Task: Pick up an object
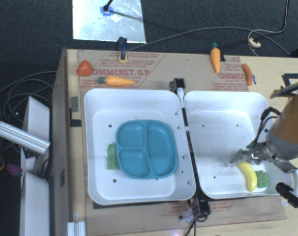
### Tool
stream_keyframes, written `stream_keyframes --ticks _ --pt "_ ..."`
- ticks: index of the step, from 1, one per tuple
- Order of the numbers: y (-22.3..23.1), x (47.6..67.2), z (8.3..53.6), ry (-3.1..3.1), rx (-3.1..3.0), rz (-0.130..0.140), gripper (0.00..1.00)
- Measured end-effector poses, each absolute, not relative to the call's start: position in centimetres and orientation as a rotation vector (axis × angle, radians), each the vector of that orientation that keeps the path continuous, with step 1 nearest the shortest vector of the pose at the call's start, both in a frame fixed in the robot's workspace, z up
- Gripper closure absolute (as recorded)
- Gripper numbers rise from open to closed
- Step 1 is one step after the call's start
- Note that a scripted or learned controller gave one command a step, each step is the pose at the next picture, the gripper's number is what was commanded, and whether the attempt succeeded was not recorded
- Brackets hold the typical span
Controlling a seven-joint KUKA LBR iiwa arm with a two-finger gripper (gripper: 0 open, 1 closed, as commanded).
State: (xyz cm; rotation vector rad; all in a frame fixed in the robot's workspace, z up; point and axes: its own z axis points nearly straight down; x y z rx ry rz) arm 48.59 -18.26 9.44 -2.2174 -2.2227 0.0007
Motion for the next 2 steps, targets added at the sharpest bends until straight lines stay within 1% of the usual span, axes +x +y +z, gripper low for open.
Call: stream_keyframes --ticks 1,2 --pt "-18.3 48.7 10.6 -2.226 -2.22 -0.002 1.0" --pt "-17.0 48.7 14.6 -2.227 -2.219 -0.002 1.0"
